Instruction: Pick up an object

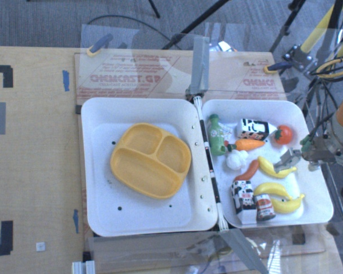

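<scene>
My gripper (287,159) hangs over the right side of the right bin (319,201), open with nothing between its fingers. Just left of it and below lies a small yellow banana (271,168). Also in this bin are a red tomato (283,134), a carrot (250,144), a black-and-white carton (252,129), a green bottle (217,135), a white bulb (236,160), a red sausage (248,170), a larger banana (284,197), a cow-print carton (243,197) and a small brown jar (265,208).
The left bin (97,198) holds a yellow divided plate (151,160). A raised divider (207,170) separates the two bins. Cables and stand legs (320,67) crowd the upper right beyond the bench.
</scene>
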`<state>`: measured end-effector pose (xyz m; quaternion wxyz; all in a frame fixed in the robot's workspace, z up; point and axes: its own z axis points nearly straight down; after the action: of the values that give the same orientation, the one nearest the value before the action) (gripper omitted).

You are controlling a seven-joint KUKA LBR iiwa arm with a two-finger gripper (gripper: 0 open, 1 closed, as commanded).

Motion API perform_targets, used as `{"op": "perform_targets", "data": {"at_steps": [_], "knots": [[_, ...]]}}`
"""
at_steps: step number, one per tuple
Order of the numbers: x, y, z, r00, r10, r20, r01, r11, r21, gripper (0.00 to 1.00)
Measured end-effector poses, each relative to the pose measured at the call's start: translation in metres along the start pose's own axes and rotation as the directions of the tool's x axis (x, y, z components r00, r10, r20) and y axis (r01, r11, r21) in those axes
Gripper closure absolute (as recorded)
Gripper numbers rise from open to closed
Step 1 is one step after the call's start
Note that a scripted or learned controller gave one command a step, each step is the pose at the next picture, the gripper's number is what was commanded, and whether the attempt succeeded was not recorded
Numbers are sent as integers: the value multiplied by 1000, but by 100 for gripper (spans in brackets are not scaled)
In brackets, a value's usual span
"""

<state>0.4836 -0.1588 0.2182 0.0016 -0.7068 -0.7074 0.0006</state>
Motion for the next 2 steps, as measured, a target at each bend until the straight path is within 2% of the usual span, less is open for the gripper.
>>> {"op": "perform_targets", "data": {"at_steps": [1, 2], "knots": [[58, 45, 131, 1000, -24, 2, 24, 1000, -10, 0], [58, 47, 120, 1000, -21, 3, 21, 1000, -15, 100]]}}
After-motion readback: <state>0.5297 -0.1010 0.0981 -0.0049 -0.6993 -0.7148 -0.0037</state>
